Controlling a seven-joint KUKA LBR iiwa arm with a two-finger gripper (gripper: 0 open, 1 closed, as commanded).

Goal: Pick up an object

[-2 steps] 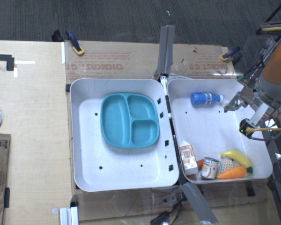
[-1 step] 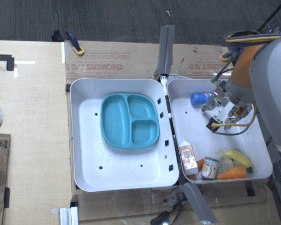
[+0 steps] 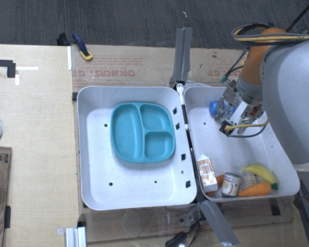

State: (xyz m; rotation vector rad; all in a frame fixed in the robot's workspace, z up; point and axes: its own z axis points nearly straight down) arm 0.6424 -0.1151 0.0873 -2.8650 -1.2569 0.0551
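Observation:
My gripper (image 3: 227,118) hangs low over the far part of the right bin (image 3: 257,151), below the orange band of the arm. A small blue object (image 3: 214,108) lies right beside its left side; I cannot tell whether the two touch. Along the near wall of that bin lie a small carton (image 3: 206,174), a can (image 3: 230,184), a yellow banana (image 3: 261,172) and an orange carrot (image 3: 255,190), all well apart from the gripper.
A teal divided plate (image 3: 143,132) sits in the middle of the left bin (image 3: 92,153). The grey arm body (image 3: 293,96) covers the right bin's right side. A post (image 3: 183,55) stands behind the divider between the bins.

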